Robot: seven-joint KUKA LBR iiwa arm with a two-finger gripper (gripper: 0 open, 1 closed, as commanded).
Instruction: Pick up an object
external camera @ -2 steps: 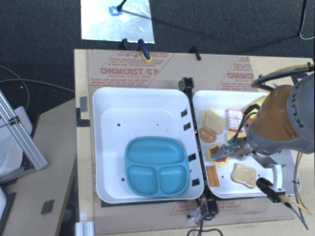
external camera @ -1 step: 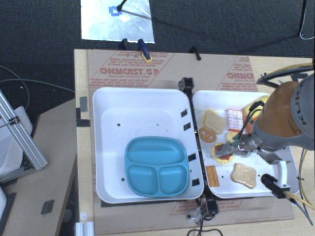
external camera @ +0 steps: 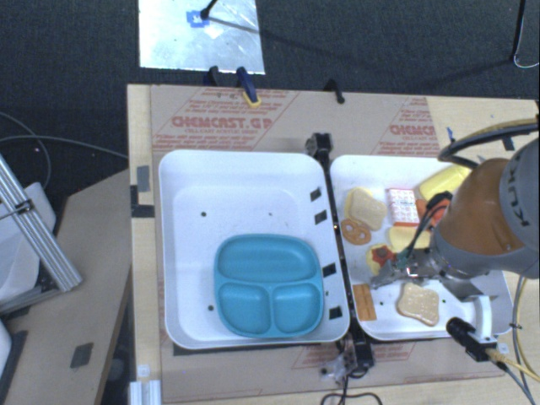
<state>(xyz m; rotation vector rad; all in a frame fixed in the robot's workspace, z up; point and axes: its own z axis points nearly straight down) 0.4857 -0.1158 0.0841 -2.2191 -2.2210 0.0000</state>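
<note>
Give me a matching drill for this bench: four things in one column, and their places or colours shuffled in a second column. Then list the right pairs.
Things:
1. divided plate
2. toast slice
3. pretzel
4. arm

Places or colours:
A. reaches over the right bin from the right
B. brown, in the right bin near the divider between the bins
C. blue, in the left bin
D. pale, at the right bin's near edge

Pairs: 1-C, 2-D, 3-B, 4-A
</note>
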